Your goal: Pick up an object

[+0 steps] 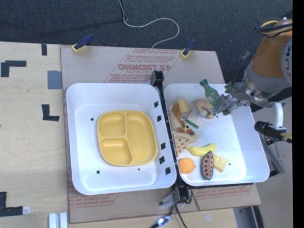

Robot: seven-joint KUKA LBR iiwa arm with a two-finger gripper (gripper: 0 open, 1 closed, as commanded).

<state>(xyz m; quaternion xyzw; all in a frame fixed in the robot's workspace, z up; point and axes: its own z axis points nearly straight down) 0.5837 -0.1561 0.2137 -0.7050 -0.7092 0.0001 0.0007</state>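
cardboard sheet (137, 65) | red print, upside down | not legible

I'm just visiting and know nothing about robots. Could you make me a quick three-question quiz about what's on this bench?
1. True or false: the yellow divided plate lies in the left bin.
2. Which sits nearest the right bin's front edge? A) green bottle B) watermelon slice C) banana
3. Fill in: the gripper hovers over the ____ bin.

Key: 1 true; 2 B; 3 right.
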